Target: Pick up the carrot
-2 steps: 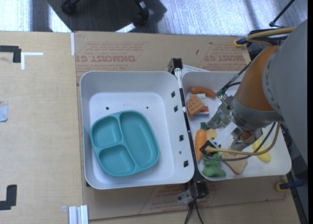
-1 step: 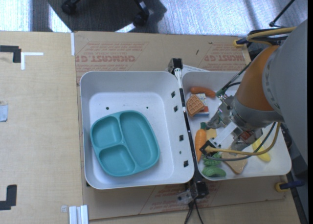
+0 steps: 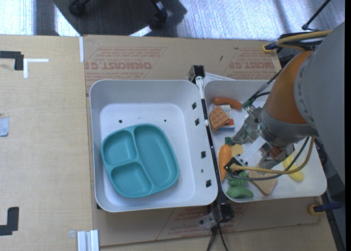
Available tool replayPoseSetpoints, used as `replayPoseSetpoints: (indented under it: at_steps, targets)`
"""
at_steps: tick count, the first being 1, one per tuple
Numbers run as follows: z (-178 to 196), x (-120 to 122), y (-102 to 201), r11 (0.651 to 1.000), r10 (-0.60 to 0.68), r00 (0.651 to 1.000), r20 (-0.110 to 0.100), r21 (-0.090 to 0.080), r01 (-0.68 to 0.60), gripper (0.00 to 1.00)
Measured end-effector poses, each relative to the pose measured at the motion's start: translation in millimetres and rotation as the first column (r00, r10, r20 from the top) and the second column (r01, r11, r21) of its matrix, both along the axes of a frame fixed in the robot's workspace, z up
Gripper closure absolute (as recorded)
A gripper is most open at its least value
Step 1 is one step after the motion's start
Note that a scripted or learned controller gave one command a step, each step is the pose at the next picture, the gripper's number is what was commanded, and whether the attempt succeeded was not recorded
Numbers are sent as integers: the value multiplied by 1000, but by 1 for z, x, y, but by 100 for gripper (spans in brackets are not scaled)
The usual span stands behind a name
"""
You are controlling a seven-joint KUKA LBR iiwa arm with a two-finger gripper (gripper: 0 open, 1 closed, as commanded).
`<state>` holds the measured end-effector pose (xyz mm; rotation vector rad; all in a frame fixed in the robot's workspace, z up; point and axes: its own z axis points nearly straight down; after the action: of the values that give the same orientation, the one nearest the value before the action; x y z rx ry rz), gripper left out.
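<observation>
Orange carrot (image 3: pixel 224 158) lies against the left wall of the right bin (image 3: pixel 313 185), beside a waffle (image 3: pixel 220 118) and green piece (image 3: pixel 239 191). My jaws (image 3: pixel 239 163) hover just beside it; I cannot tell their opening.

Grey arm (image 3: pixel 329 74), orange band (image 3: pixel 285 93), yellow and black cables at wrist.

Reaches in from the right, grey arm (image 3: pixel 323 74) bent downward, orange band (image 3: pixel 288 93) just above the wrist. Hand (image 3: pixel 237 163) low and pointing left; cables looping beside it. Finger state not clear.
</observation>
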<state>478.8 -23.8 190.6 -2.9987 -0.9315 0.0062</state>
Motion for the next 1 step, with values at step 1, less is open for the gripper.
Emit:
replayPoseSetpoints:
  at_steps: [1]
  targets:
    - [0, 0, 0, 1000, 0, 1000, 0, 0, 0, 0]
